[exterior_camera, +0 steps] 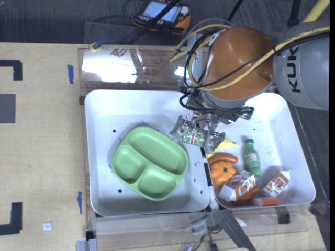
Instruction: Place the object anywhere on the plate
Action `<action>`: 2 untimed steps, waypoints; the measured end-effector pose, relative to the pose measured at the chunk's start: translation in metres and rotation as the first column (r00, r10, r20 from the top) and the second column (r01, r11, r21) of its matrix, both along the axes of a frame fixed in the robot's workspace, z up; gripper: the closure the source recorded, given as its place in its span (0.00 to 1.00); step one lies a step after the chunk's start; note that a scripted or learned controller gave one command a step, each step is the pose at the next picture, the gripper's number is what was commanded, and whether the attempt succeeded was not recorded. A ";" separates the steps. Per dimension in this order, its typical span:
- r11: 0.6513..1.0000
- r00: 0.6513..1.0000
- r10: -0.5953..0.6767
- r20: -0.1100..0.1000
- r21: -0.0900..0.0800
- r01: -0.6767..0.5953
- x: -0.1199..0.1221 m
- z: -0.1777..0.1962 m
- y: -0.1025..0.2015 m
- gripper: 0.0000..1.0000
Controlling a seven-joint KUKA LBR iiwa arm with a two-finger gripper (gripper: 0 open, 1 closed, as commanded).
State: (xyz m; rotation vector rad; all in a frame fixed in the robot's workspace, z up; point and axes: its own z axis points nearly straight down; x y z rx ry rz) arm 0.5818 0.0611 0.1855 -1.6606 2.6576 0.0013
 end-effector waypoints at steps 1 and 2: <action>1.000 1.000 -0.005 0.006 0.005 0.005 0.002 0.011 0.002 1.00; 1.000 1.000 -0.004 0.006 0.005 0.004 0.001 0.011 0.002 0.00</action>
